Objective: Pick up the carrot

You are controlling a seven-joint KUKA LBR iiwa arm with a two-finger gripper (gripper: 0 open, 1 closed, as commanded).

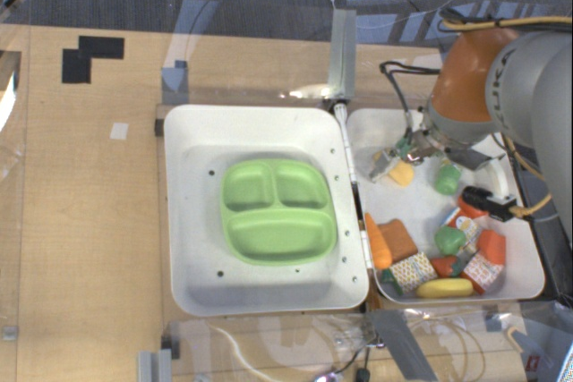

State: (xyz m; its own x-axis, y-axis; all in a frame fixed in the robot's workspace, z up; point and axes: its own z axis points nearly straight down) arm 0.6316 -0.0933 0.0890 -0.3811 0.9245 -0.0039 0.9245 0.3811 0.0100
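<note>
Taking the right bin [537, 277] as the landmark: along its near rim lie a yellow banana [445, 288], a patterned block [411, 270] and a red-and-white carton [483, 269]. Just behind these, hard against the bin's left wall, lies the carrot [377, 242], an orange taper whose long axis runs along that wall, thick end toward the near rim and thin end pointing to the far rim; a brown slab [399, 239] touches its right side. Farther in, mid-bin, sit two green pieces [450, 239] and an orange carton [491, 246]. Farthest back hovers the end effector [397, 158], over a yellow chunk [402, 174]; whether it is open or closed I cannot tell. The carrot thus lies nearward and slightly left of the end effector, well apart, so the coming move would seem to be a pull toward the near-left wall, with the grip set across the carrot's width.
</note>
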